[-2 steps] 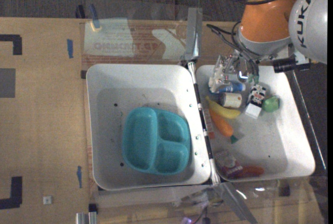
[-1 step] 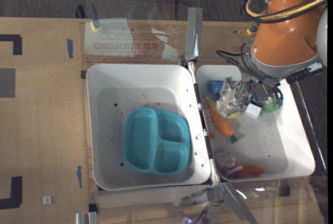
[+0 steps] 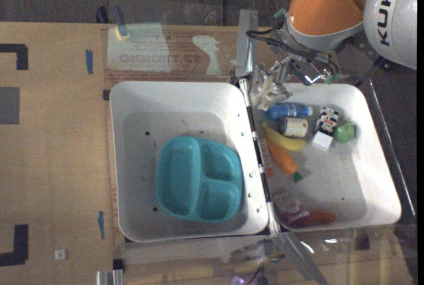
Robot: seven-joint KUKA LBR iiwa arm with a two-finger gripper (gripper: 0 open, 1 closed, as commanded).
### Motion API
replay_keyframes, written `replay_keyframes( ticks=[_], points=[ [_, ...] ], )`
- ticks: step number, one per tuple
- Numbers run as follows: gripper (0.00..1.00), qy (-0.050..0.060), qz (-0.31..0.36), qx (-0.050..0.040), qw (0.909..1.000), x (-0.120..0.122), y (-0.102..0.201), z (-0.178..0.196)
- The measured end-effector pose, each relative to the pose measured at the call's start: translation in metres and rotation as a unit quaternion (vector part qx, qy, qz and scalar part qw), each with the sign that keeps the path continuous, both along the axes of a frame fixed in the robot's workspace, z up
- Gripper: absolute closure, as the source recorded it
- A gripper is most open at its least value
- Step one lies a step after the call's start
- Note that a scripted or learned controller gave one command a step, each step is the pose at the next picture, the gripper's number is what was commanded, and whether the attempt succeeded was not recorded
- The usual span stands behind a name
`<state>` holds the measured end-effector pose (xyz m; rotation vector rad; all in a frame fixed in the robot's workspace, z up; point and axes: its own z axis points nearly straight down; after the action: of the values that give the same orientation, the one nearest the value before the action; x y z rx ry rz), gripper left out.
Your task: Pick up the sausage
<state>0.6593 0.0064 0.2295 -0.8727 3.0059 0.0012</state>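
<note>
The sausage [image 3: 315,217] is a dark red, elongated piece lying near the front wall of the right bin [image 3: 371,191]. A crumpled clear wrapper [image 3: 290,205] lies just to its left. My gripper [image 3: 270,86] hangs over the far left corner of the right bin, close to the wall shared with the left bin. It is well away from the sausage, with a cluster of other items between them. Nothing shows in its grasp.
A blue bottle [image 3: 289,110], a small can [image 3: 295,126], a banana [image 3: 285,140] and a carrot [image 3: 284,159] crowd the right bin's left side. A cow-patterned box [image 3: 327,119], a white block [image 3: 322,140] and a green lump [image 3: 344,132] sit further right. The left bin [image 3: 132,144] holds a teal divided plate [image 3: 199,179].
</note>
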Motion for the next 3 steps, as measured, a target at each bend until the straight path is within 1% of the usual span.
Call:
replay_keyframes(
  ticks=[1, 2, 3],
  points=[
    [1.00, 0.003, 0.063, -0.0004, 0.9980, 0.008, 0.086, -0.042],
    [1.00, -0.008, 0.179, -0.0020, 0.9839, -0.018, 0.096, -0.110],
    [1.00, -0.005, 0.212, 0.0008, 0.9773, -0.006, 0.209, -0.138]
  ],
)
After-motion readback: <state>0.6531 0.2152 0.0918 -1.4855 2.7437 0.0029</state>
